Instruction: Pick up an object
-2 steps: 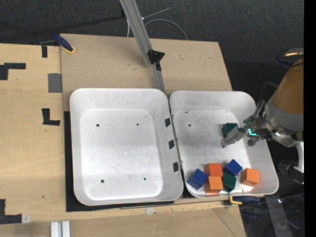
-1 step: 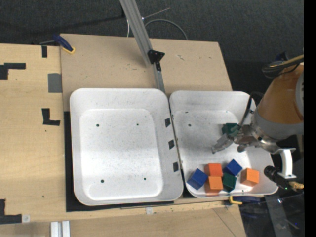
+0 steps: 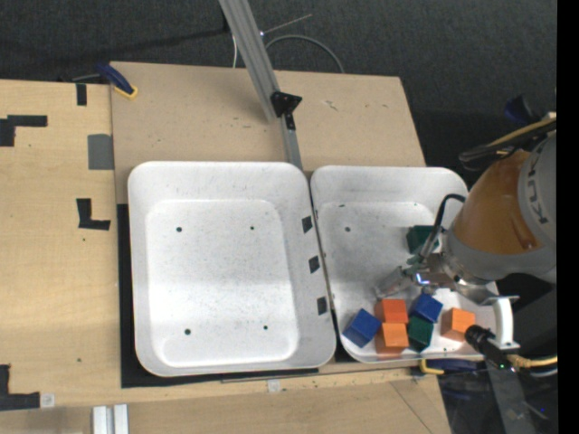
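Gripper (image 3: 409, 277) low in right bin (image 3: 362, 193); grip state impossible to tell.
Smooth cubes counted: two blue (image 3: 362, 326), three orange (image 3: 394, 311), two green (image 3: 420, 239). Speckled white bins: two.

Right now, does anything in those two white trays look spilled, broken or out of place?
Nothing stands out. The small blocks, blue, orange and green, sit huddled in the near corner of the right bin, all inside its rim. The gripper hangs above them.

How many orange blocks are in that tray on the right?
3: one by the blue blocks, one just below it, one near the right rim. The arm may hide more.
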{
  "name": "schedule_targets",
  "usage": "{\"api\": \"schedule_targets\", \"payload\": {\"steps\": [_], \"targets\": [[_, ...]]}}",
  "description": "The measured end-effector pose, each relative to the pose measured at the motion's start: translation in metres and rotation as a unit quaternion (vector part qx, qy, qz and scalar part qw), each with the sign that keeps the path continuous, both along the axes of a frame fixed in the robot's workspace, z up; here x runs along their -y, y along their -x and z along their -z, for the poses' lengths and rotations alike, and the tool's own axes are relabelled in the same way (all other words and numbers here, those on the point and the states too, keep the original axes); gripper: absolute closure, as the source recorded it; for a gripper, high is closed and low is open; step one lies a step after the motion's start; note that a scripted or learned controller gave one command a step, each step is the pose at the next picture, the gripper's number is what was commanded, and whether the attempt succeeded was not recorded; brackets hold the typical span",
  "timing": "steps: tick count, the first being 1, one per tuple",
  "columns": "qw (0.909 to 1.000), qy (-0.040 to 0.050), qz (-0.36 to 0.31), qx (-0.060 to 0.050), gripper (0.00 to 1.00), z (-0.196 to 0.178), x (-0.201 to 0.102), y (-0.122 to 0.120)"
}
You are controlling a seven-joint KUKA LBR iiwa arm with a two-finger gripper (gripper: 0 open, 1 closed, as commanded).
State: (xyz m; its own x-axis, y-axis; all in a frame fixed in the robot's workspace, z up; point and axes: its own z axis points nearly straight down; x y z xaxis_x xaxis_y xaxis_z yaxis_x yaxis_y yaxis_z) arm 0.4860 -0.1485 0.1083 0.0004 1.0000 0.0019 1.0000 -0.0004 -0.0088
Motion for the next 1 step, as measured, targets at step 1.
{"api": "schedule_targets", "payload": {"steps": [1], "targets": [[1.0000,0.0010,-0.001,0.003,0.00,0.0173,-0.0004,0.0005]]}}
